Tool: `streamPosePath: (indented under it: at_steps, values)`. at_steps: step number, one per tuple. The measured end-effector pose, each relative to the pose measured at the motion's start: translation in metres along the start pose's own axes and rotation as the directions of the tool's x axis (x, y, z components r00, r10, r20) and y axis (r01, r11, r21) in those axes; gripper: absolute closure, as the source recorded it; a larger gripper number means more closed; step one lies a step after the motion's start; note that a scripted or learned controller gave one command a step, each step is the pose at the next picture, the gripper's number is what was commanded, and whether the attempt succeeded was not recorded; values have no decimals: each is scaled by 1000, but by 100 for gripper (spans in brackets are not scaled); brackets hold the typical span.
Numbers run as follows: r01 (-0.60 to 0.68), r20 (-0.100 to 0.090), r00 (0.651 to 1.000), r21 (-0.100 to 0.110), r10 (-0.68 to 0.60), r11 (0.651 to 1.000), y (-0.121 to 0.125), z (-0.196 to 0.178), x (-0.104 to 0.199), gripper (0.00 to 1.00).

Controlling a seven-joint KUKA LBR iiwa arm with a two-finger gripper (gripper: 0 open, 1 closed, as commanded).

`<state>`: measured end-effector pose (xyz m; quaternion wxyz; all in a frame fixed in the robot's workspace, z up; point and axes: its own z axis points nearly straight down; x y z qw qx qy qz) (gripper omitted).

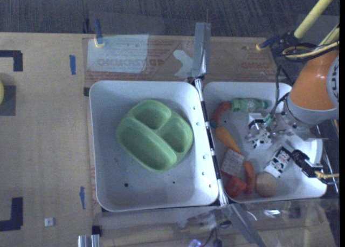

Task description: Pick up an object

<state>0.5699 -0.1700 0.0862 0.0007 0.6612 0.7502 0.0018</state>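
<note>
My gripper (259, 135) hangs low inside the right bin (310, 189), near its middle, with the orange-banded arm (315, 87) reaching in from the right. Just left of it lies an orange carrot (228, 139). A green bottle (249, 104) lies behind it at the bin's back. A reddish sausage (219, 112) curves along the bin's left wall. At the front sit a small packet (233, 161), a red vegetable (235, 187), a hot dog (249, 176) and a tan potato (265, 184). I see nothing clearly between the fingers.
The left bin (108, 186) holds a green divided plate (155, 134) near its centre. A metal divider (200, 57) stands behind the gap between the bins. Wooden bench (43, 149) stretches to the left, with blue tape marks.
</note>
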Motion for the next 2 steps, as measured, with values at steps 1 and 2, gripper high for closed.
streamPosePath:
  at_steps: [1,2]
  values:
    - [-2,2,1000,-6,2,1000,2,-12,-1,100]
    - [-29,-17,999,19,29,999,14,-1,-10,100]
